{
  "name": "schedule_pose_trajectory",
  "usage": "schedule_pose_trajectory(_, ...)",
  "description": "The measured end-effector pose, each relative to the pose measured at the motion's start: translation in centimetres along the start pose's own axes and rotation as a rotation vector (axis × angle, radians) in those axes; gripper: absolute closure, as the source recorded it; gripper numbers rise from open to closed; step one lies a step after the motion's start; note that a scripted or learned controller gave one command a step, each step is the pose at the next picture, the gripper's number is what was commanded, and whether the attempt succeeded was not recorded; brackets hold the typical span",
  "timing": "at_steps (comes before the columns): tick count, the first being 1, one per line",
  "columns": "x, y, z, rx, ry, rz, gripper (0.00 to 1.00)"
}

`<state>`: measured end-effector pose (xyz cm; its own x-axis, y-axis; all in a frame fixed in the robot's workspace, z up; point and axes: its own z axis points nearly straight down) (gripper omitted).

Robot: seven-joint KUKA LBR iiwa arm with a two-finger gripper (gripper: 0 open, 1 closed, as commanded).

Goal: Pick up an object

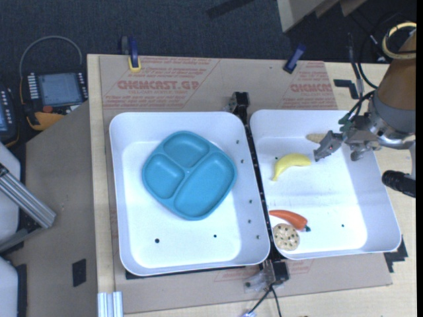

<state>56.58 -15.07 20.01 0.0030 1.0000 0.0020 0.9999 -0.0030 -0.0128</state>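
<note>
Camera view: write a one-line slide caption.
Gripper poised over the right bin beside a banana; blue divided plate in the left bin.

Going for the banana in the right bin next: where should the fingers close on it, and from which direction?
Grip the banana across its thick middle, coming straight down from above. It lies flat on the bin floor, curved, long axis roughly left-right in the camera view, so the fingers should probably close across that axis. The gripper is just to its right.
</note>
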Motion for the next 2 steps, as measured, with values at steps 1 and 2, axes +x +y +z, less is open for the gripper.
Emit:
schedule_pose_trajectory(1,0.0,0.3,-0.7,-0.013,-0.002,-0.003,0.0)
schedule_pose_trajectory(2,-0.1,0.3,5.7,-0.005,0.0,-0.003,0.0)
